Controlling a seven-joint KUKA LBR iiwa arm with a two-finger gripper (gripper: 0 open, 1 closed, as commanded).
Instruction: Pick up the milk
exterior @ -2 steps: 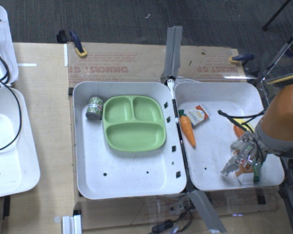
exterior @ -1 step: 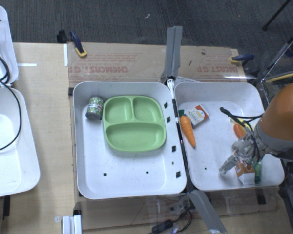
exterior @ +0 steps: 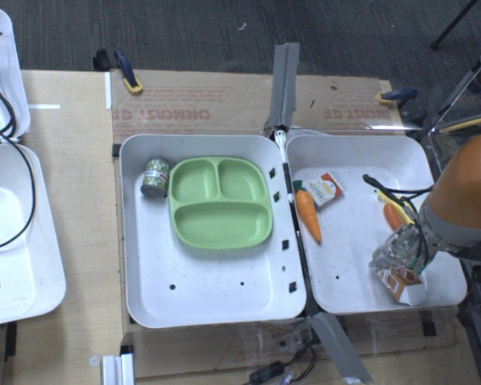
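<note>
The milk (exterior: 406, 285), a small white and brown carton, lies tilted in the front right corner of the right bin (exterior: 345, 287). My gripper (exterior: 398, 257) hangs directly over the carton's upper left end, touching it or just above it. The arm's orange band (exterior: 465, 187) sits over the bin's right rim. The carton rests on the bin floor, and part of its top is hidden by the gripper.
A carrot (exterior: 308, 215) and a white and red packet (exterior: 325, 190) lie at the right bin's left side. An orange piece (exterior: 394, 216) lies just behind the gripper. The left bin holds a green divided plate (exterior: 220, 203) and a small jar (exterior: 155, 177).
</note>
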